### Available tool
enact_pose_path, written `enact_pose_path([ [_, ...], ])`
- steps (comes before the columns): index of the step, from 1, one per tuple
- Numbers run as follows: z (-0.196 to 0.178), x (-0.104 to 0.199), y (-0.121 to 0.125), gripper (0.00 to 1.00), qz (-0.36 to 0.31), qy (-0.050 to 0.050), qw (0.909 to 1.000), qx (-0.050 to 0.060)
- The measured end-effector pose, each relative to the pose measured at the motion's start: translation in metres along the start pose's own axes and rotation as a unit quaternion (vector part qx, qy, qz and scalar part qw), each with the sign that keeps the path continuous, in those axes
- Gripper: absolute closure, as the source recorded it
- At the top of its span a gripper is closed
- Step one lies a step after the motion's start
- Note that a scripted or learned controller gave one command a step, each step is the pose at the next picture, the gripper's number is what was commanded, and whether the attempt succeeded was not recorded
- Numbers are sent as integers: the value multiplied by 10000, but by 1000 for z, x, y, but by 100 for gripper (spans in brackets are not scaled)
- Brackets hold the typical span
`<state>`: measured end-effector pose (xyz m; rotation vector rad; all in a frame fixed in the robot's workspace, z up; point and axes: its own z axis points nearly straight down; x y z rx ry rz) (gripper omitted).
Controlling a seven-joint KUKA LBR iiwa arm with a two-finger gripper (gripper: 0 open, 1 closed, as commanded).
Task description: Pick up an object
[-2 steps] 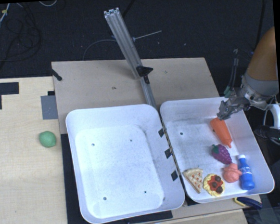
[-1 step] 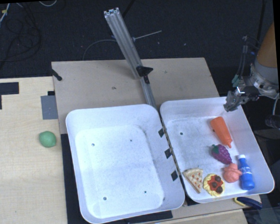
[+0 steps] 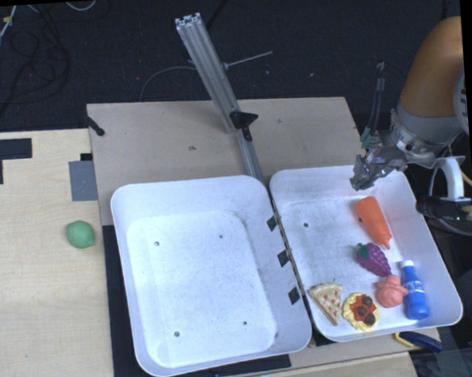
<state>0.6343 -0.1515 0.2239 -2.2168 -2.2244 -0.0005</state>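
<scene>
Pincer [image 3: 363, 173] over far edge of right bin [image 3: 326, 197], just beyond carrot [image 3: 374, 219]; nothing seen between it and the bin. Open or closed: cannot tell. Grapes [image 3: 372, 258], blue bottle [image 3: 413, 292], pizza slice [image 3: 328, 300] toward near edge. Green ball [image 3: 80, 234] on bench [image 3: 30, 265], left. No readable labels.

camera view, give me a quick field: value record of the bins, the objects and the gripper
gripper: over right bin's far edge, above the carrot
right bin: carrot, grapes, pizza slice, round pizza, pink toy, blue bottle
left bin: no objects seen
green ball: on bench, left of left bin
</scene>
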Motion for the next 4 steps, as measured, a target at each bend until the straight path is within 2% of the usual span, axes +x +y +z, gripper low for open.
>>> enact_pose_path([
  [2,-6,102,-22,100,2,1,10000,1],
  [4,-4,192,-24,100,4,-1,10000,-1],
])
